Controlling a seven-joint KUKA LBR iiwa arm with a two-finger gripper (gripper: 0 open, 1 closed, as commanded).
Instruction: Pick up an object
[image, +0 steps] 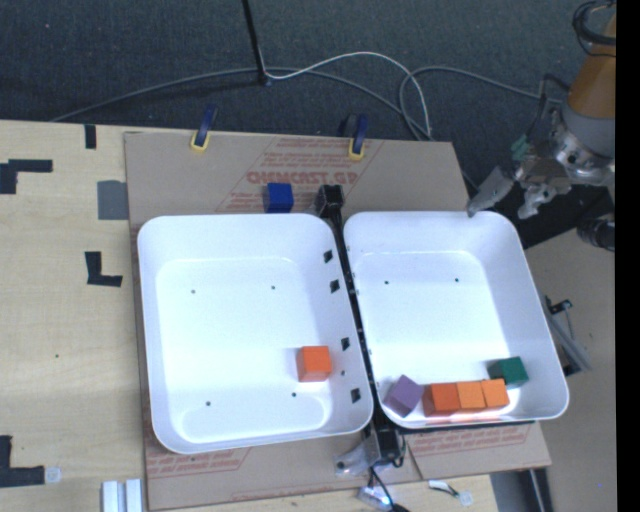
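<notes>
**End effector above the right bin's far corner, blocks untouched**

You have the end effector sitting just past the far right corner of the right bin, with its two fingers spread apart and nothing between them. The arm comes in from the upper right, its orange band showing.

Your candidates lie well apart from it. In the right bin, along the near wall, a purple block sits just beside a row of orange blocks, with a green block at the row's right end. In the left bin, a single orange cube rests near the dividing edge. A blue block sits on the cardboard behind the bins.
</notes>
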